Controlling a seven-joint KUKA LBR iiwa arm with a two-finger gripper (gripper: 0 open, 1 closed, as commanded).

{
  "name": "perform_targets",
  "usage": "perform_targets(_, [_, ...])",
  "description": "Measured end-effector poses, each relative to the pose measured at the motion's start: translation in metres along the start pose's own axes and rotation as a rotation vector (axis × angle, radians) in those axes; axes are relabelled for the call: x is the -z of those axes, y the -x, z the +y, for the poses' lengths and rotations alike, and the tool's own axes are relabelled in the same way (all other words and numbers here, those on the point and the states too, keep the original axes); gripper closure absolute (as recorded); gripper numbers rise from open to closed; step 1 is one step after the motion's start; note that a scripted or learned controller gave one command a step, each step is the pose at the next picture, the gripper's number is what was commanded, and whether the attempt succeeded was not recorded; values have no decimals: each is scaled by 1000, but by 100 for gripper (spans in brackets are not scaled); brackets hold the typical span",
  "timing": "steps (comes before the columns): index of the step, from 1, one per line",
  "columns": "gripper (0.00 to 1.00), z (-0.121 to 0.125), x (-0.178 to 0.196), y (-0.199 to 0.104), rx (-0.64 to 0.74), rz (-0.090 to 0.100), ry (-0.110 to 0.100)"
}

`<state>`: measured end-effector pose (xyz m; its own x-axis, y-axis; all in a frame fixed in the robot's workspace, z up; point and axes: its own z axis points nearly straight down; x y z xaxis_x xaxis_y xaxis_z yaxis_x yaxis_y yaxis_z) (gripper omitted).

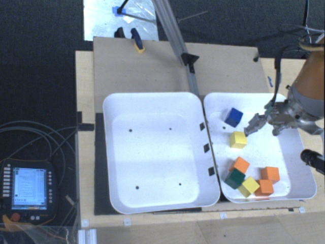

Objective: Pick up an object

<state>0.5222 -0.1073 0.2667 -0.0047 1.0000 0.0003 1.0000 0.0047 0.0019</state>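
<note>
The right bin [299, 151] holds several small cubes. A blue cube [233, 117] lies near its back left, with a yellow cube [237, 140] just in front of it. Along the front sit an orange cube [240, 164], a dark green cube [235, 178], a second yellow cube [249, 186] and two more orange cubes [269, 174] close together. My gripper [265, 127] hangs over the middle of this bin, right of the blue and yellow cubes. It is open, and nothing sits between its fingers.
The left bin [109, 136] adjoins the right one, joined by dark clips along the shared wall. A slanted metal pole [175, 32] rises behind the bins. A teach pendant [28, 189] and cables lie on the floor at far left.
</note>
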Motion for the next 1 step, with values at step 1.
perform_targets(1, [0, 0, 0, 0, -1, 0, 1])
